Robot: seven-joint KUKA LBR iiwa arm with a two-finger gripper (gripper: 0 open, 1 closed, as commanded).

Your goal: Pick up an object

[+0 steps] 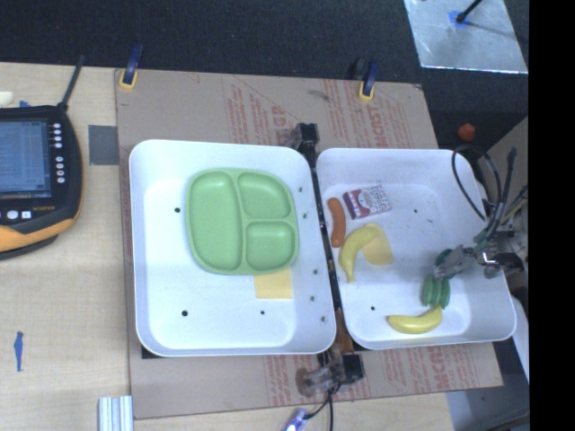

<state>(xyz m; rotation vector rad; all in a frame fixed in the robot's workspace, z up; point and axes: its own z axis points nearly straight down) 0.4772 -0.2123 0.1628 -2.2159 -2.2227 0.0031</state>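
My gripper point(452, 264) reaches in from the right edge, low over the right bin point(409, 164). Its tip sits directly above a small green object point(436, 291), and I cannot tell whether it touches it. A yellow banana point(415, 322) lies just below the green object, near the bin's front wall. Further left lie a second yellow banana point(356, 248) beside a yellow chunk point(378, 252), an orange sausage point(337, 221) and a brown and white packet point(367, 201).
The left bin point(153, 321) holds a green divided plate point(241, 220) and a flat yellow square point(273, 285). A teach pendant point(34, 176) lies at the far left of the bench. Cables point(490, 191) hang by the arm at the right bin's right wall.
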